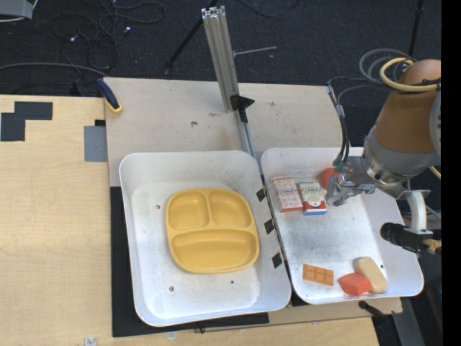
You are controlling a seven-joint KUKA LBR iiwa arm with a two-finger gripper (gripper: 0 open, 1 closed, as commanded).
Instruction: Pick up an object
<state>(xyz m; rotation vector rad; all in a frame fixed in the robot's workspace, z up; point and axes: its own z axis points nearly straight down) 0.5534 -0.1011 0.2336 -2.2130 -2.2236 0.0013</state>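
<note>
Red-and-white carton (312, 198) lies just left of the end effector (340, 192).

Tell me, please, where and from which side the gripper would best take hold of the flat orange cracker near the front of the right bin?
Probably from straight above, closing across the short sides of the orange cracker. It lies flat, with bare bin floor around it and a gap to the red piece, so the fingers should have room.

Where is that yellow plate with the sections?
The yellow divided plate lies in the middle of the left white bin, across the divide from the bin with the small cartons.
</note>
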